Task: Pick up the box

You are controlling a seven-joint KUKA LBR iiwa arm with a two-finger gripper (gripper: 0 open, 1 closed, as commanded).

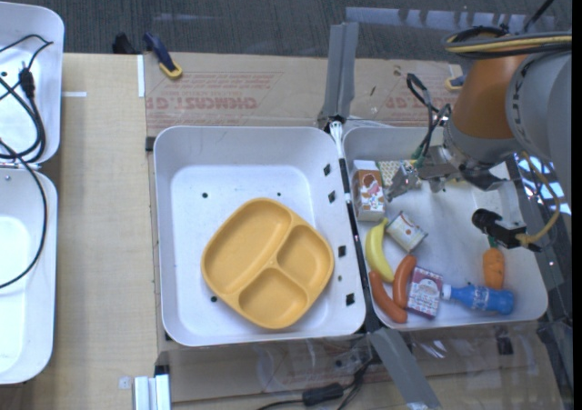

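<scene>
Box (369,194) hugs right bin's (536,299) left wall.

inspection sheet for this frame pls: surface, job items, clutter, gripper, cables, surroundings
Surface: bench bears a left bin and a right bin, side by side.
Job's things: box at the right bin's left wall, far end.
Clutter: yellow plate in the left bin; banana, sausage, small can, carton, blue bottle, carrot in the right bin.
Gripper: gripper over the right bin's far end, right of the box; nothing seen held.
Cables: black cables at far left.
Surroundings: cardboard behind the bins.
</scene>
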